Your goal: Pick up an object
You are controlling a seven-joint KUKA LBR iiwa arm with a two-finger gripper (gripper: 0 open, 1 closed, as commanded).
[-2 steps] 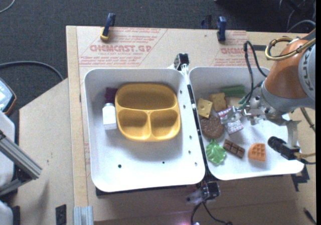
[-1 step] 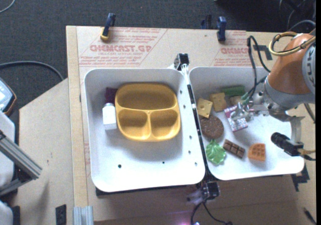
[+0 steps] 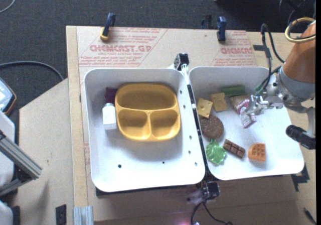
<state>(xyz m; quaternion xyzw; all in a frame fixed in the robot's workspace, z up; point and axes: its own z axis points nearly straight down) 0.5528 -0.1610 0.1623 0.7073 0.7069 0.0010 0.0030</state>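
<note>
Camera view looks down on the bench, where the end effector (image 3: pixel 252 110) hangs low in the right bin (image 3: pixel 281 161), right at a small pink-and-white packet (image 3: pixel 247 118) that lies near the bin's middle; whether the packet sits between the fingers or just below them I cannot tell, nor how wide they stand; the metal parts blur into the packet's top. By my reading the step in hand is the reach or the closing on this packet, with no lift yet, since it appears to rest on the bin floor.

The packet's long axis seems to run roughly up and down the view, tilted a little, its upper end toward the far wall; it is too small to say more. The next move calls for a firm close across the short side, then a straight rise, keeping off the pale wrapped piece (image 3: pixel 237 102) just beside it at upper left; the waffle (image 3: pixel 257 152) and the chocolate bar (image 3: pixel 233 148) lie nearer the front, well apart; the yellow tray (image 3: pixel 147 111) fills the left bin (image 3: pixel 100 169).
</note>
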